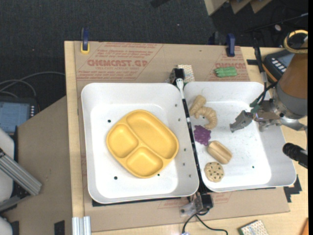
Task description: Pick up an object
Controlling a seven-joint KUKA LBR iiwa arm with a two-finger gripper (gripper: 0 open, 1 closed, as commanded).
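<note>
Camera view looks down on a brown board [146, 58] with red printed writing; "CHEMCAST GP" can be read on its far left part, the same print repeats at the far right. Two shallow white bins of smooth plastic lie on it. The left bin [98, 131] holds a yellow plate [142, 143] with three rounded compartments, glossy. The right bin [254, 146] holds, along its left side, a tan croissant [203, 111], curved and ridged, a purple lumpy piece [202, 134], a tan bread roll [219, 152], and nearest a round cookie [213, 171] with dark dots. A green object [226, 72] lies on the board, beyond the right bin. The gripper [240, 123] hangs over the right bin's middle, right of the croissant, apart from it; its metal fingers are spread, nothing between them.
</note>
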